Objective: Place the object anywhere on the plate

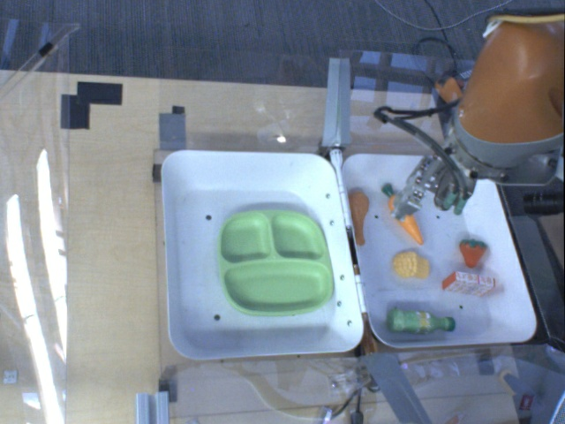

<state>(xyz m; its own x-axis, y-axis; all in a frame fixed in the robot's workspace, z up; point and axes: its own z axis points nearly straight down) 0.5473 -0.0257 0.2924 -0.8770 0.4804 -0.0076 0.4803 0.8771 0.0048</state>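
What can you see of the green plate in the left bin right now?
The green plate is a pale green divided dish, plastic by its look, with rounded corners. It has three compartments: two small ones on the far side and one wide one on the near side, separated by raised ridges. It lies flat, right way up, near the middle of the left bin, slightly toward the right wall. Nothing rests on it, and only the bin floor touches it.
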